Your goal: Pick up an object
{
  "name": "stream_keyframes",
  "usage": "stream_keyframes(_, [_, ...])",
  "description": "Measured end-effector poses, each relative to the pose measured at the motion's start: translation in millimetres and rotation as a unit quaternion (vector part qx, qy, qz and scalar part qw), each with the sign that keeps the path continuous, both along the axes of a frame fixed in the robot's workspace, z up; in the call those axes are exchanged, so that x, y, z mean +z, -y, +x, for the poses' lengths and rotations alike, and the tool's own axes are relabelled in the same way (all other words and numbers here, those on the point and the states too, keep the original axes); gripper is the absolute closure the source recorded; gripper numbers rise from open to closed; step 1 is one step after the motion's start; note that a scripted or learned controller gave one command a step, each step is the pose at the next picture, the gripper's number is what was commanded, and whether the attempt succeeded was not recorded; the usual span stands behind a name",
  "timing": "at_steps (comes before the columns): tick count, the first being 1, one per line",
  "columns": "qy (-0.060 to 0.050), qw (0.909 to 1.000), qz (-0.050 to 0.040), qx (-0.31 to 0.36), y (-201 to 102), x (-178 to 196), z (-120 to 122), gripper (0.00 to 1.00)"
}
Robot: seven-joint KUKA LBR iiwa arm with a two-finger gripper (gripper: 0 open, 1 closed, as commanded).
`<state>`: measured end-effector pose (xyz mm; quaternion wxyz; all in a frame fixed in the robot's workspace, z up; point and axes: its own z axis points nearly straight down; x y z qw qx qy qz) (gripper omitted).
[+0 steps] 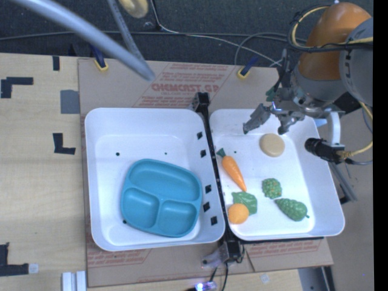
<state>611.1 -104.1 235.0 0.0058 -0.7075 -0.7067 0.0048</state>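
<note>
While the pincer (269, 122) hangs spread and empty, approach is under way — next, drop onto the beige disc (272, 145) at six o'clock.

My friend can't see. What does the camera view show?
An open gripper hangs over the right bin, just above a tan disc. A carrot, an orange and some greens lie there too; the left bin holds a blue tray.

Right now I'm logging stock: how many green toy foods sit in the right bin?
3: a leafy piece beside the orange fruit, a broccoli mid-bin, a bumpy one nearest the front right corner.
</note>
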Motion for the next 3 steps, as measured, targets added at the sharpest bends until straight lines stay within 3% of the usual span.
stream_keyframes(1, [0.007, 1.0, -0.0006, 0.001, 0, 8, 2, 0.0])
stream_keyframes(3, [0.004, 1.0, -0.001, 0.001, -2, -104, -4, 0.0])
